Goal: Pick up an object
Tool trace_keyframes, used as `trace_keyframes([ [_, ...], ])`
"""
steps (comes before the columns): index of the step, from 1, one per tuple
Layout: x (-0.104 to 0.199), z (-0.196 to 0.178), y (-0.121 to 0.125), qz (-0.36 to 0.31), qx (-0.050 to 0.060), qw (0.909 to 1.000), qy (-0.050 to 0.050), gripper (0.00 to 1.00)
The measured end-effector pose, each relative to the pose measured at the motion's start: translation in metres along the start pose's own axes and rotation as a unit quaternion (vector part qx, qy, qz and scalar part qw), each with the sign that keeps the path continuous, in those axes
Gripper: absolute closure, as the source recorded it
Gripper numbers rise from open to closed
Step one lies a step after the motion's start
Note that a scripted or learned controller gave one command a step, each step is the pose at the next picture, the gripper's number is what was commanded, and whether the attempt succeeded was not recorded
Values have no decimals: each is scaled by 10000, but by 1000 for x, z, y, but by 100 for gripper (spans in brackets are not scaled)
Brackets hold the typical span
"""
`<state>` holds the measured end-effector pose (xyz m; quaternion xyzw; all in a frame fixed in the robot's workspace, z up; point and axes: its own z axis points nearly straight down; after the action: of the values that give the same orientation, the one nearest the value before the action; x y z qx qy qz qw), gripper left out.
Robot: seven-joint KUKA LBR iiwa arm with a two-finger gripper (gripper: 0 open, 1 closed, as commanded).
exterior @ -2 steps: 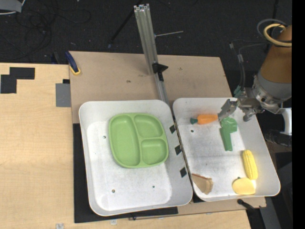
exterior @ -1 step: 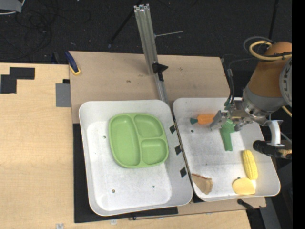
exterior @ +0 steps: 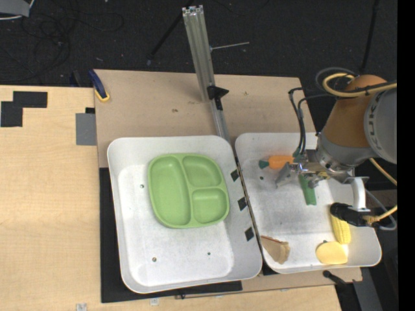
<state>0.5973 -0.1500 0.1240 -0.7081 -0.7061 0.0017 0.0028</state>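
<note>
Right bin [exterior: 285, 206]: carrot [exterior: 281, 162], corn [exterior: 341, 229].

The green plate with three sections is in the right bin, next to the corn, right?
Not quite. The green plate does have three sections, but the camera view shows it in the left bin. The corn lies in the right bin, away from the plate.

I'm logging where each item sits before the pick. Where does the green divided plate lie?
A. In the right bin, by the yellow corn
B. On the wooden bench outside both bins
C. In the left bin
C: the green divided plate lies flat inside the left bin, while the yellow corn and the arm are over at the right bin.
</note>
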Motion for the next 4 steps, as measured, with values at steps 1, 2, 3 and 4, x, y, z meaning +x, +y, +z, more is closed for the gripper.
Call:
trace_keyframes([
  [1,0,35,2,-7,-29,10000,-1,0],
  [2,0,21,3,3,-60,10000,8,100],
  [3,-8,-25,-1,11,-26,10000,-9,100],
  [4,-7,-67,-6,-6,-30,10000,-8,100],
])
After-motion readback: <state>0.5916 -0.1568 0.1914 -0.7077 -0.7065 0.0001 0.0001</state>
